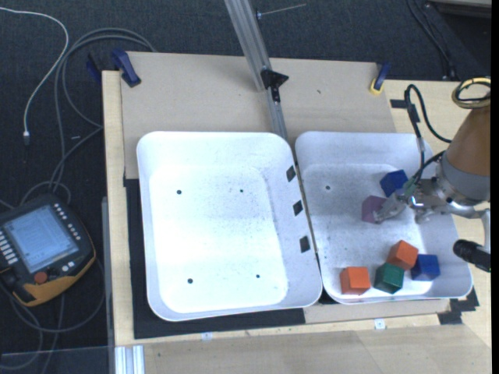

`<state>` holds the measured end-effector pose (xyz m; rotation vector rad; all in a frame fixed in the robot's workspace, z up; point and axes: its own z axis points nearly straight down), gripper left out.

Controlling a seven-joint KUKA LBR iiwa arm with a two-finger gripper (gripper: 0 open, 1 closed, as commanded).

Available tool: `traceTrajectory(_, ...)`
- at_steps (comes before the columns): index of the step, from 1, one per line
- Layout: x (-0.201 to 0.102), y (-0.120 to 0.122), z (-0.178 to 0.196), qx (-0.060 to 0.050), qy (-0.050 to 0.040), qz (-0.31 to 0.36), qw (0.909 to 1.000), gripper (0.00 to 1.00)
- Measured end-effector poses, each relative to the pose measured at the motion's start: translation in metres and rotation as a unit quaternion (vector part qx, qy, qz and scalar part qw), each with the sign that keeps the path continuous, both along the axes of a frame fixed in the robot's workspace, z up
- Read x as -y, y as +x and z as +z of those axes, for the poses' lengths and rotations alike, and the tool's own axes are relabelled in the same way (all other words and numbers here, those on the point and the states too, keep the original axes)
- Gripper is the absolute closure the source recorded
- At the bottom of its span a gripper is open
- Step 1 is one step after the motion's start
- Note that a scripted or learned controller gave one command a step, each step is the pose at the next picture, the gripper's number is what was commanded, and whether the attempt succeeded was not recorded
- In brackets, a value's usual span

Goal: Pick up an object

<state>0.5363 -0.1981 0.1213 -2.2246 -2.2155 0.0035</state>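
Here gripper (401,202) low in right bin (335,209), perhaps touching purple block (373,208).

Four blocks (388,269) crowding right bin's (343,150) near edge; far corner open.

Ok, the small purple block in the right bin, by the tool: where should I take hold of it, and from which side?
Grip the small purple block across two opposite flat side faces, coming straight down from above. It lies flat on the right white bin's floor with open floor to its left and below; the blue cube sits close at its upper right, so probably close along the free direction.
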Motion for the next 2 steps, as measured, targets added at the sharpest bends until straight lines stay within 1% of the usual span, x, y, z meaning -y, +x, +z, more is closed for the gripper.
traceTrajectory(1, -0.045, 0.043, -0.023, 0.003, 0.0008, 0.005, 1.0000, 0.00)
traceTrajectory(2, -0.042, 0.042, -0.010, 0.004, -0.0002, 0.004, 1.0000, 1.00)
